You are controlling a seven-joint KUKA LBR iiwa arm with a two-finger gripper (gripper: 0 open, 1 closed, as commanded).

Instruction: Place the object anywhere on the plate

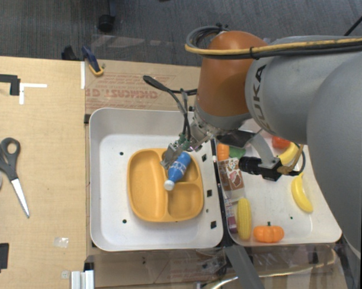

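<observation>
Blue bottle (178, 169) lying tilted on yellow plate (148, 193) in left bin (108, 186), centre frame, tool (179, 148) clenched around bottle's upper end

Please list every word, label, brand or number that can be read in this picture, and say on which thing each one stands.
"UKA", the visible part of the brand, on the grey arm.
Red mirrored lettering on the cardboard sheet: too blurred to read with certainty.
Label on the blue bottle over the yellow plate: too small to read.
Print on the brown packet: too small to read.
</observation>
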